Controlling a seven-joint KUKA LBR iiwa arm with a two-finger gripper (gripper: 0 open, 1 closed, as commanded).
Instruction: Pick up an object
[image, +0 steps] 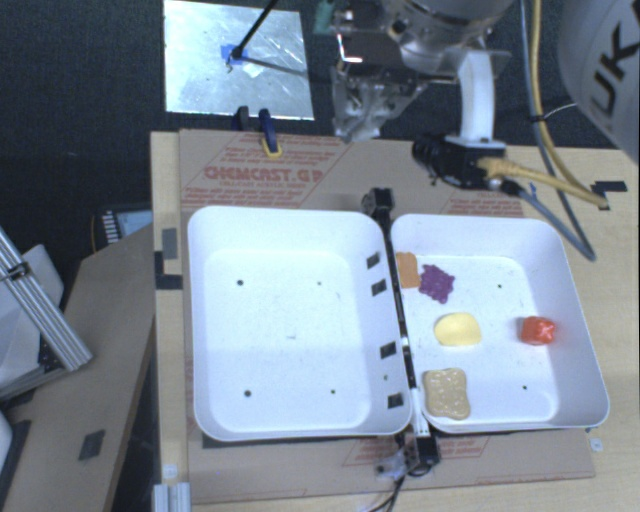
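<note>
My gripper (360, 112) hangs high above the far edge of the bench, behind the seam between the two bins and well away from every object. The right bin (578, 352) holds five small things. An orange block (405, 268) lies against its left wall, with a purple lumpy piece (436, 282) beside it. Near the middle is a yellow rounded piece (457, 329), and a red piece (537, 330) lies toward the right wall. A beige cracker-like slab (446, 392) rests at the near left corner.
The left bin (205, 300) stands beside the right one, with black clips (381, 289) along the shared wall. Both bins rest on a cardboard sheet (260, 172). A shiny metal plate (235, 60) and a blue and yellow clamp (268, 135) sit at the back left.
</note>
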